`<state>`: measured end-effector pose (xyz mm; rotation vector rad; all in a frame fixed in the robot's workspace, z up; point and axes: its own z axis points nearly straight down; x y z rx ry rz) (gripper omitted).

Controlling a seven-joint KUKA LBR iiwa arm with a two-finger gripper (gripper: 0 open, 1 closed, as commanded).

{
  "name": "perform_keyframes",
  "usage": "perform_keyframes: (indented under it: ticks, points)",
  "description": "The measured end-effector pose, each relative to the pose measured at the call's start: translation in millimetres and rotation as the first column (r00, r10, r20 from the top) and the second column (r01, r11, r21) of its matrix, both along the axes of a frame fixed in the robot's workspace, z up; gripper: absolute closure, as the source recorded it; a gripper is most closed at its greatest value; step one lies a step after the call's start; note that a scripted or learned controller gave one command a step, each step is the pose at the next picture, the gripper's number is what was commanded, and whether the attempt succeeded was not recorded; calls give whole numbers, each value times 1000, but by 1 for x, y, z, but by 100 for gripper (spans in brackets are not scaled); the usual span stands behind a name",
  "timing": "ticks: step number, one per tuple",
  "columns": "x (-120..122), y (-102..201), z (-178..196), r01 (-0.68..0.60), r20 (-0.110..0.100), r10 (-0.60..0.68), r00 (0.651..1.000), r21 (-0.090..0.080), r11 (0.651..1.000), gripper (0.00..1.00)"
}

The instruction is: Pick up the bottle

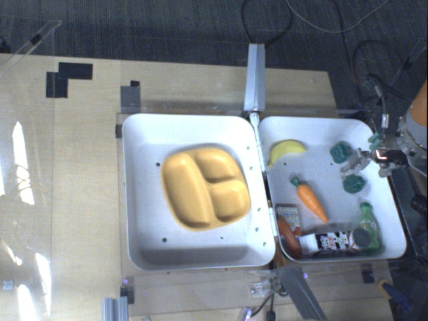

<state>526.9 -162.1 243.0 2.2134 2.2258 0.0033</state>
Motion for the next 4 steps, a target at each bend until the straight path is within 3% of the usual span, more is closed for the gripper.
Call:
perform_keyframes:
  ticks: [1,2,3,4]
  points:
    - [79,-28,-132,104,0,-104,995,0,995,0]
    - [45,-35,-155,-126,5,126,992,-2,992,0]
    - [78,-2,-155,-256,7,256,967,-4,967,0]
    - [70,-44,-118,-170,4,170,986,-3,986,0]
